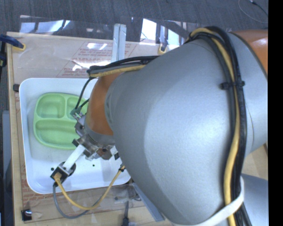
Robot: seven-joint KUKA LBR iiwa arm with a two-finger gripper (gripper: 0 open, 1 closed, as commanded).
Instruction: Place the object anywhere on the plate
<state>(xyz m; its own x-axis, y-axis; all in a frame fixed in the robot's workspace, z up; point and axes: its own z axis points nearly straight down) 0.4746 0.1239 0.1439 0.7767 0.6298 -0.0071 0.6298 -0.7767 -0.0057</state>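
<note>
Camera view from above was mostly taken up by the grey arm (188, 126), which reached in from the right and curved down over the bin (27, 140) on the view's left. Its orange band (95, 111) sat just above the wrist, low over the middle of that bin. Below the band I could make out the dark body of the gripper (98, 150), close above the bin's white floor and just beside the near right corner of the plate (51, 126). I could not tell from my screen whether the gripper was wide or narrow, nor whether it held anything, because the wrist hid its working end.

The plate was green, with rounded corners and divided wells: two smaller ones along the far side and one long one along the near side. It lay flat in the far left part of the bin, close to the left wall, and its right end ran under the arm. Where the object for the plate lay I could not tell, as the arm covered that side of the bin.

The bin rested on a pale worktop (42, 62) with red print on it. A blue clamp (13, 42) sat at the worktop's far left corner.
</note>
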